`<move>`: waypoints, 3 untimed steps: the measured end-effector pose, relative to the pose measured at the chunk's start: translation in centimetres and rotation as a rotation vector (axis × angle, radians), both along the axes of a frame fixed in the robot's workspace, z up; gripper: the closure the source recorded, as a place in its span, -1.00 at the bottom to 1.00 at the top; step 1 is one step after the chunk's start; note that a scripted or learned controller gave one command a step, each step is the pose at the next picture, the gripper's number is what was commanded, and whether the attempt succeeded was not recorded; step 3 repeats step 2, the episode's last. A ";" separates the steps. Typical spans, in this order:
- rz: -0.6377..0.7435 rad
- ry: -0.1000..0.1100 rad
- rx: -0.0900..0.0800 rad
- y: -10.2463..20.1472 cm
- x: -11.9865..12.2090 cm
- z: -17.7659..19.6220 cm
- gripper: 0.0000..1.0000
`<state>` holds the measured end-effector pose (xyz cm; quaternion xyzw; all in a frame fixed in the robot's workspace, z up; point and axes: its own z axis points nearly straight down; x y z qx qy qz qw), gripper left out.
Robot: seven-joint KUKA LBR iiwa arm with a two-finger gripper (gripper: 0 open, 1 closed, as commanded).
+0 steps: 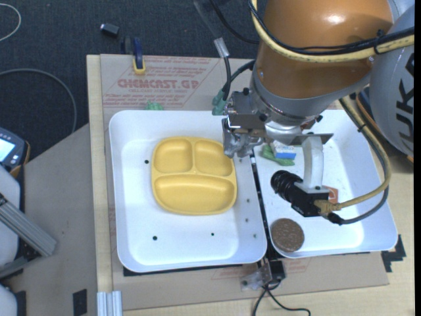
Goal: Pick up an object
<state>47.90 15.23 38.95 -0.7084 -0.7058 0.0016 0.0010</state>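
A yellow divided plate (pixel 194 175) lies in the left bin (pixel 131 229), near its middle. In the right bin (pixel 368 229) a brown round disc (pixel 288 234) rests at the front left corner. A small green and blue object (pixel 280 153) lies near that bin's back left, partly under the arm. My gripper (pixel 276 140) hangs below the big orange wrist band (pixel 319 38), over the wall between the two bins and just above the green and blue object. The wrist hides most of the gripper.
A black cable plug (pixel 294 193) with a yellow-tipped hose hangs from the arm over the right bin. Both bins sit on a brown board (pixel 164 78) with red lettering. Cables and a small blue clamp (pixel 137 52) lie behind it on dark carpet.
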 end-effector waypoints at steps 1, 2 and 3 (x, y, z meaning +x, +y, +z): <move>0.003 -0.003 0.001 0.2 0.0 1.0 1.00; 0.003 -0.005 0.002 0.3 0.1 2.1 1.00; 0.003 -0.005 0.002 0.3 0.1 2.1 1.00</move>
